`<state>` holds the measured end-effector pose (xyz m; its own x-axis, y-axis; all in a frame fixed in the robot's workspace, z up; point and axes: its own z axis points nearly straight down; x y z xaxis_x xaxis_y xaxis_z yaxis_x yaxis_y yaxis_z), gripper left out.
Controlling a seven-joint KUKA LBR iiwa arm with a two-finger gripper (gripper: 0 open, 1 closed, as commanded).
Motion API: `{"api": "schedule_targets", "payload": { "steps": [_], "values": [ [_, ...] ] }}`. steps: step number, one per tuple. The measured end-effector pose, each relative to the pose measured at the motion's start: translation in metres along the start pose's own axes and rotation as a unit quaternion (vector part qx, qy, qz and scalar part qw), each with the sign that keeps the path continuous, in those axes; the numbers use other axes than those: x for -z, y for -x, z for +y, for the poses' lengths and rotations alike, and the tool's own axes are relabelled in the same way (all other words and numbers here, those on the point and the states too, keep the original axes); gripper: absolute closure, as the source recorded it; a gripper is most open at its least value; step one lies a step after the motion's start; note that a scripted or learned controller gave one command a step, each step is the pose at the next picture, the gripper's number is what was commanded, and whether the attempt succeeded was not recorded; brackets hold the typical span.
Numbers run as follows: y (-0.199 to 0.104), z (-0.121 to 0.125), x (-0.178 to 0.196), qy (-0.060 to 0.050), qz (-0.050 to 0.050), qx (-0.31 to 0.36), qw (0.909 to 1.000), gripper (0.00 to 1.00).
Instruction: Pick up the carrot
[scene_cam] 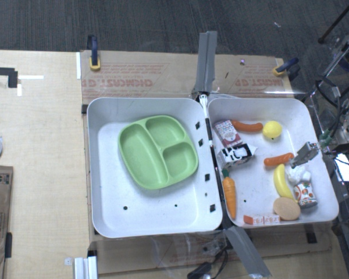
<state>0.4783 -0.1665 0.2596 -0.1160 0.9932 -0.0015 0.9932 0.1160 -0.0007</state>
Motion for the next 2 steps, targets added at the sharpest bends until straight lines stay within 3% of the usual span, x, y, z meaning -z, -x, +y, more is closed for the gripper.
{"api": "schedule_targets", "payload": {
  "steps": [1, 2],
  "values": [
    [-0.0542, 0.0052, -0.1685, 0.0, 0.001, 0.059, 0.9983, 0.0],
    [-0.0532, 0.0052, -0.1599, -0.001, 0.001, 0.057, 0.9984, 1.0]
  ]
}}
